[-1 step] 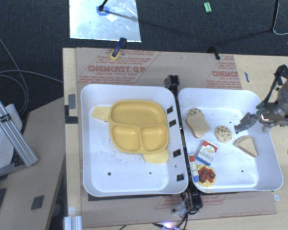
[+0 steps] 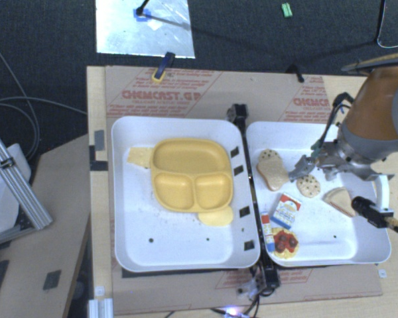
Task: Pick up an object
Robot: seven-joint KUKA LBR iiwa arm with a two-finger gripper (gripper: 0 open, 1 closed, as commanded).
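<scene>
Left bin point(image 2: 129, 244): white, shallow, set on the bench's left half.
- Yellow tray point(image 2: 191, 175) at centre, three compartments, lying flat.
- Pale slab point(image 2: 139, 156) at the tray's far-left corner, partly under it.
- Yellow disc point(image 2: 217, 217) at the tray's near edge, partly under it.

Right bin point(image 2: 331, 249): white, shallow, directly beside the left bin, with a dark divider between.
- Oval biscuit point(image 2: 272, 169) in the far-left part, flat, speckled.
- Carton point(image 2: 286, 212) nearer than the biscuit, red and white, lying tilted.
- Red item point(image 2: 286, 243) at the near-left corner, just beside the carton; type not discernible.
- Round cookie point(image 2: 309, 186) near centre, flat, dark chips on top.
- Wedge point(image 2: 339, 201) right of the cookie, tan, apart from it.

Gripper point(image 2: 304, 169): low over the right bin, pointing left, directly above the far edge of the round cookie, between the oval biscuit and the wedge. Degree of opening: cannot tell. Nothing seen held.

Arm point(image 2: 378, 111): grey with orange band, entering from the right, over the bin's far-right corner.
</scene>
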